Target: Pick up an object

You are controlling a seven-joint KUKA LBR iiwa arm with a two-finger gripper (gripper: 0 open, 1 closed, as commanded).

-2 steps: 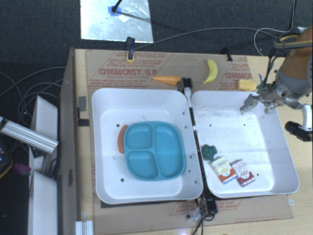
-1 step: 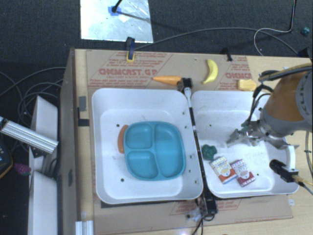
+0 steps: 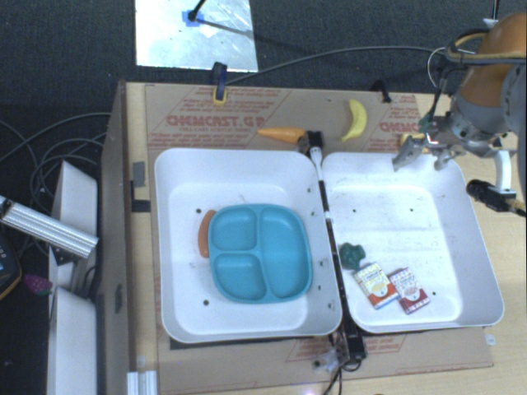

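Camera view | gripper (image 3: 422, 155) fingers spread apart | holding nothing

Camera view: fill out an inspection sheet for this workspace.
Surface: left bin and right bin side by side on a brown board.
Job's things: blue divided plate over an orange sausage-like item in the left bin; green lump and two small cartons in the right bin.
Clutter: banana and carrot on the board behind the bins.
Hand: hand above the right bin's far edge, holding nothing, fingers spread.
Cables: on the dark floor, left and behind.
Surroundings: shiny sheet on the floor.
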